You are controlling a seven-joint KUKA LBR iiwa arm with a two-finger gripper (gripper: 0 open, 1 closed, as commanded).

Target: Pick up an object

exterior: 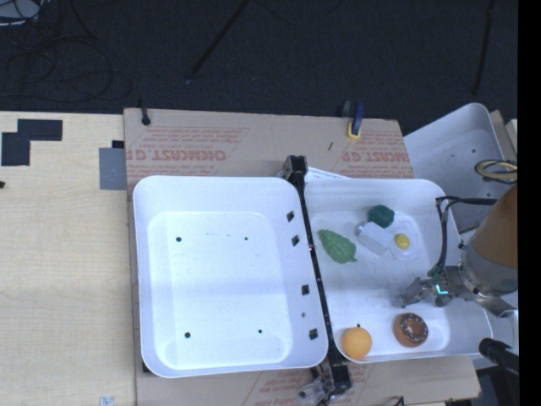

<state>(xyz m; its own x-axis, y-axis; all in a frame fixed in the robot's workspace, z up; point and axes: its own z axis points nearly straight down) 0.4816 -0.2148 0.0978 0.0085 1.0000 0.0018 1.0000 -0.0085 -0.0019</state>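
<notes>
Over the right bin (pixel 427 189), the gripper (pixel 420 293) hangs low with nothing visibly grasped, finger state unclear, presumably poised for the doughnut (pixel 411 330) just beneath; an orange (pixel 356 342) lies beside.

one fixed overhead camera looks slantwise down on both bins (pixel 221 194).
</notes>
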